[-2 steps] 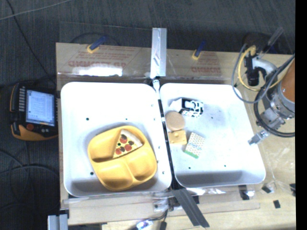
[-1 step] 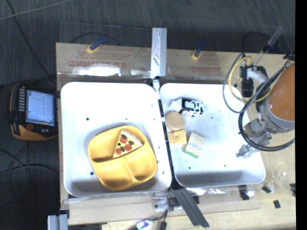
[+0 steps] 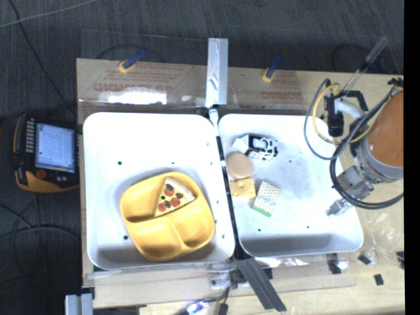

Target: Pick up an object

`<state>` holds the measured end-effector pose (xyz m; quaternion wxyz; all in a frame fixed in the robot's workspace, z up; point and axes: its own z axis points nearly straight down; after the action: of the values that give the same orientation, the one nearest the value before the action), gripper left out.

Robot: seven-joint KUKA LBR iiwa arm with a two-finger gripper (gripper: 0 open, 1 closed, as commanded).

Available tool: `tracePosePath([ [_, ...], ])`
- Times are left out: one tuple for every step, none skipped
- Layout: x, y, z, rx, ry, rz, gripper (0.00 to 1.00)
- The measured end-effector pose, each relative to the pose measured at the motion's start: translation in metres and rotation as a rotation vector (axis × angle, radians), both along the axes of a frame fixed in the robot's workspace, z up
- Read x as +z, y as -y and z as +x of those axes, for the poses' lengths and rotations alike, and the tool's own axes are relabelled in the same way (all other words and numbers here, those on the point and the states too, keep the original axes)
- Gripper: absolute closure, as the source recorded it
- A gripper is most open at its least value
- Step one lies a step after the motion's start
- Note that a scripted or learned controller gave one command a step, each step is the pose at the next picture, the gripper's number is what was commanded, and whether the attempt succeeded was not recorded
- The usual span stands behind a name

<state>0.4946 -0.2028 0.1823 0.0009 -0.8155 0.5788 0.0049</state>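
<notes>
Objects (image 3: 252,176) in right bin (image 3: 315,238), arm (image 3: 384,143) beside

Robotics lab: bench (image 3: 98,77) on dark carpet (image 3: 39,44), teach pendant (image 3: 47,151), trailing cables (image 3: 325,126).

In the left bin (image 3: 105,176) lies a divided plate (image 3: 168,216), with a pizza slice (image 3: 174,195) in its rear compartment. In the right bin (image 3: 315,215), near the dividing wall, a toy cow (image 3: 261,147) lies behind a round piece (image 3: 239,165), a block (image 3: 243,188) and a small packet (image 3: 266,198).
</notes>
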Motion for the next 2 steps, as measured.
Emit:
tracePosePath([
  [0.018, -0.014, -0.010, 0.346, 0.005, 0.004, 1.00],
  [0.054, -0.042, 0.002, 0.604, 0.009, 0.007, 1.00],
])
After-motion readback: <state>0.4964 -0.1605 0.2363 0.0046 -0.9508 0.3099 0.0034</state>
